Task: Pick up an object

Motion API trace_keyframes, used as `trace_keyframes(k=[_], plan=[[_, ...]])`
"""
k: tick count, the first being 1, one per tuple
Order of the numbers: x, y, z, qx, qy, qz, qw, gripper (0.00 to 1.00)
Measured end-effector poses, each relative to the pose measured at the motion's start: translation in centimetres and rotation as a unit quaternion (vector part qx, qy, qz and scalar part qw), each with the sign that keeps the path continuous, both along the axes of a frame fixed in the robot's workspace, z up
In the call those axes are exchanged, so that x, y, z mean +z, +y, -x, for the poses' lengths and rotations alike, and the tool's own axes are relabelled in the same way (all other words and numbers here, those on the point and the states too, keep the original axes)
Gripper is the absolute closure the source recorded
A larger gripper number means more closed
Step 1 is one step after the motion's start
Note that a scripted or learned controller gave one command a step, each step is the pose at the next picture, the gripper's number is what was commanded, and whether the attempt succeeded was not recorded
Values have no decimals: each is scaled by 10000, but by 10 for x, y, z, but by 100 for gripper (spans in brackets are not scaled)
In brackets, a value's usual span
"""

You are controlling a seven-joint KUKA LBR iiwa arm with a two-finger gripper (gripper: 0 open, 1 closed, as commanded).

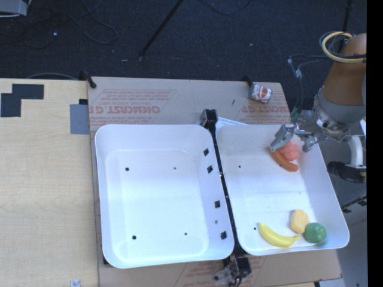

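My gripper (295,142) hangs over the far right part of the right bin (257,184), fingers spread apart. Right below and between the fingers lies a pink-red round toy (290,151) with an orange carrot-like piece (285,162) beside it. Neither is lifted; both rest on the bin floor. Near the bin's front right corner lie a yellow banana (276,236), a small yellow-orange item (298,221) and a green ball (315,232).
The left bin (119,160) stands beside the right one, split by a black-clipped divider (218,184). A small can (261,92) sits on the cardboard behind the bins. Cables and a stand lie on the dark floor beyond.
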State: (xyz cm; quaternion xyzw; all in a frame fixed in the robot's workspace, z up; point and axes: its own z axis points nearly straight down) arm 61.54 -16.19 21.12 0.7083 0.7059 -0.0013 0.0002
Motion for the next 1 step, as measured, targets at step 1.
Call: trace_keyframes(k=[1], plan=[[-98,-17,-28,20,-38,-15,10000,0]])
